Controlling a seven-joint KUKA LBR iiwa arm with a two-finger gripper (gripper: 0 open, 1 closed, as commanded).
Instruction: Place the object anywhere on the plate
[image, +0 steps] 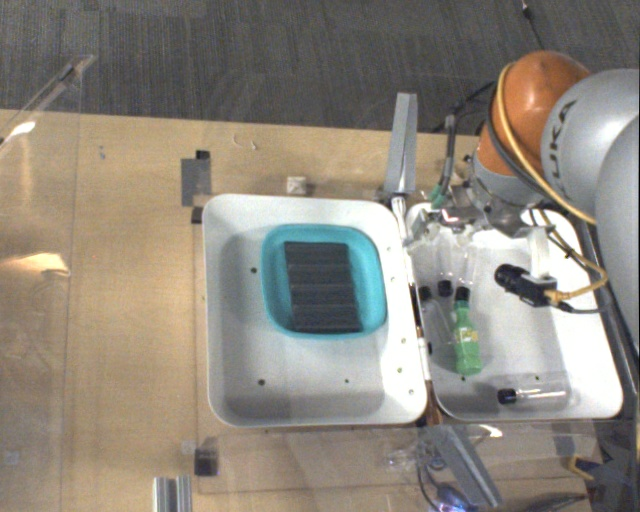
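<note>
A teal plate (373, 268) with rounded corners lies in the left bin (230, 380). A dark ridged rectangular object (322, 287) rests flat in the middle of the plate. My gripper (443, 216) hangs below the orange wrist band over the back left corner of the right bin (590, 385), right of the plate and apart from it. I see nothing clearly held in it. Just in front of it lie a green bottle (466, 342) with a black cap and a clear bottle (441, 275) with a black cap.
Another clear tube (532, 395) with a black cap lies near the right bin's front wall. A black connector (520, 283) and cables hang from the arm over that bin. A grey upright bracket (403, 145) stands behind the bins' shared wall.
</note>
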